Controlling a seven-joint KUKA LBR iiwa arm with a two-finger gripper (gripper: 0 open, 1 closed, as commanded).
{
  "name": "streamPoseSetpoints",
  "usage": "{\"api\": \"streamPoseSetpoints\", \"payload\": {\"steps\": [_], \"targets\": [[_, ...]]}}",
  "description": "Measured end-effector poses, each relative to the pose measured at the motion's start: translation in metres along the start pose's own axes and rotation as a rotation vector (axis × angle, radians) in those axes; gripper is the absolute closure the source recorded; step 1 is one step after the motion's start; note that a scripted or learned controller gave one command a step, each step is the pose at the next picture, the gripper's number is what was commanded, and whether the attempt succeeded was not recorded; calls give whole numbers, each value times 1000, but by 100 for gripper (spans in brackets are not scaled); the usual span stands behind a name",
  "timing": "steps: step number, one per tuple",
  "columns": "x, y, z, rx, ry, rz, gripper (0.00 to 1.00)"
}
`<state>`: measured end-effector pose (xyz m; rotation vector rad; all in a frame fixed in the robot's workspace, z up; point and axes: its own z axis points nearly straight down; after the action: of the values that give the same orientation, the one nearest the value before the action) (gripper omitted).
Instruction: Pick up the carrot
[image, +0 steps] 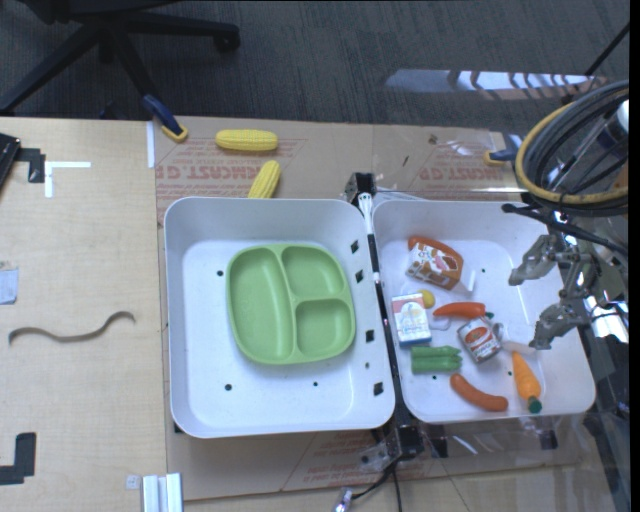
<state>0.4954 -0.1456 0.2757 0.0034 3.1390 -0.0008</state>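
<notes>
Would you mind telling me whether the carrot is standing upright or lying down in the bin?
Lying down. The carrot rests flat on the floor of the right bin, green tip toward the near rim.

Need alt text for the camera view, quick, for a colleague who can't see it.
The gripper hangs open over the right bin, above the carrot near its front right corner, among other toy foods. The left bin holds a green divided plate.

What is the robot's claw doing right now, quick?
Gripper: open, holding nothing, above the right bin, just up from the carrot.
</notes>
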Motion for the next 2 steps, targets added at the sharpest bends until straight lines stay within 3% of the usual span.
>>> {"api": "streamPoseSetpoints", "payload": {"steps": [1, 2], "targets": [[17, -33, 139, 1, -2, 22, 0], [11, -73, 177, -1, -13, -82, 0]]}}
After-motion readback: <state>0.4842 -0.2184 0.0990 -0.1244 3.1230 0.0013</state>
